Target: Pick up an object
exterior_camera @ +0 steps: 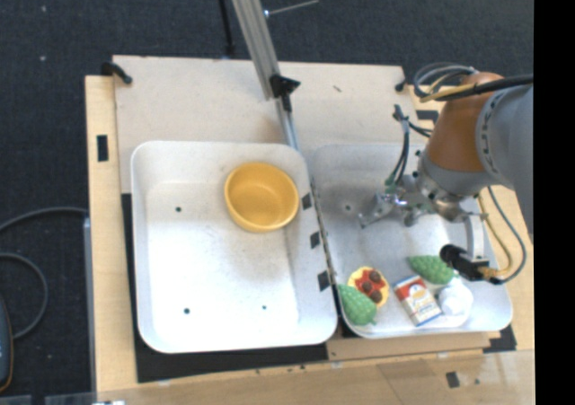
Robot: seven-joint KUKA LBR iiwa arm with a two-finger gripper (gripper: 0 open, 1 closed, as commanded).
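Dark carpeted floor surrounds a pale wooden table (198,98) carrying two shallow white bins side by side. The left bin (180,304) holds a yellow bowl (261,196), upright, near its upper middle and well apart from everything else. The right bin (346,179) has its small items crowded along the lower edge: a green leafy toy (359,307) touching a small yellow plate with red pieces (369,284), then a red-and-white carton (418,300), a white lump (455,300) and a second green piece (432,268); the clustering probably reflects loose tossing rather than arrangement. The grey arm with orange band (458,134) reaches in from the right, and the pincer (388,210) sits low over bare bin floor in the right bin's upper middle, above the cluster. Whether the pincer is spread or pressed together cannot be told; nothing is visibly between it. No object looks lifted yet; the candidates remain resting in the bins.
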